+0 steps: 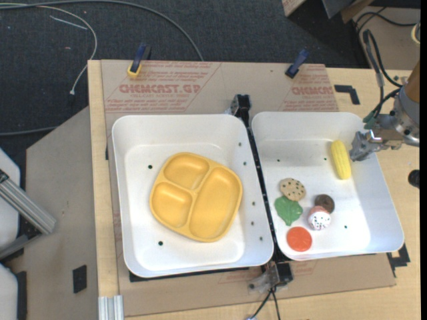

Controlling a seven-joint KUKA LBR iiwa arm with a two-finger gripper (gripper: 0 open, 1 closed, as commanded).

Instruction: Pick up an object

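gripper position is noted at the right bin's right rim, just beside the yellow corn cob, which lies to its left on the bin floor. finger spacing cannot be told. nothing is seen held. a cookie, green leaf piece, brown doughnut, white speckled ball and red disc are grouped lower in that bin. a yellow divided plate is placed in the left bin. both bins are seated on cardboard printed "chemcast gp", held by blue clamps. dark carpet with cables is seen behind.
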